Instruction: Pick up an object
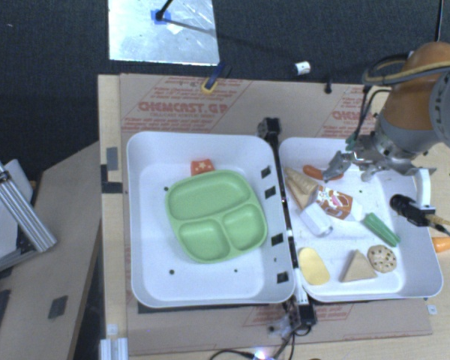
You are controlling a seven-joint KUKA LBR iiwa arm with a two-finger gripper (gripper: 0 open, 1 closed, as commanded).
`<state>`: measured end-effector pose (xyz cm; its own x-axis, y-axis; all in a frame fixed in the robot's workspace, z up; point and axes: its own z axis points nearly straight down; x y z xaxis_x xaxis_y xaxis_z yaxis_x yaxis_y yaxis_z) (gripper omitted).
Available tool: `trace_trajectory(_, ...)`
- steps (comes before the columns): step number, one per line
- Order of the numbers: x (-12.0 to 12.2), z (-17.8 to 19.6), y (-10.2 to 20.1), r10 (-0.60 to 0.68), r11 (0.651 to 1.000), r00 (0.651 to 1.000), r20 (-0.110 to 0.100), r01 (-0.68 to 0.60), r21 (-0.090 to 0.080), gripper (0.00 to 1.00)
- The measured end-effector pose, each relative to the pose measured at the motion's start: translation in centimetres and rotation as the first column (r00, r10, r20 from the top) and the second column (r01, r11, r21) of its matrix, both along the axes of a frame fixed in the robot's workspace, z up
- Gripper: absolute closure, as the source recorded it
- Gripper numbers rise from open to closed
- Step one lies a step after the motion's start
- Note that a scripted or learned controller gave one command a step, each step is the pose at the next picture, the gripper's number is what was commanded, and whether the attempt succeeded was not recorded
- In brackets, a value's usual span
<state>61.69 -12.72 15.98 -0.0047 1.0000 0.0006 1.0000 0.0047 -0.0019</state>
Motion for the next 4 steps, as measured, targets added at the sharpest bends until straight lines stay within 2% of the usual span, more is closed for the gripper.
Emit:
trace_trajectory(2,-0.2,-7.3,0.0,-0.002,1.0,1.0,0.01,0.002,-0.002,0.0)
trace_trajectory(3,-0.1,-6.1,0.0,-0.004,1.0,1.0,0.012,0.004,-0.001,1.0)
trace_trajectory(4,0.7,0.0,-0.6,-0.001,1.0,1.0,0.01,0.001,-0.003,1.0)
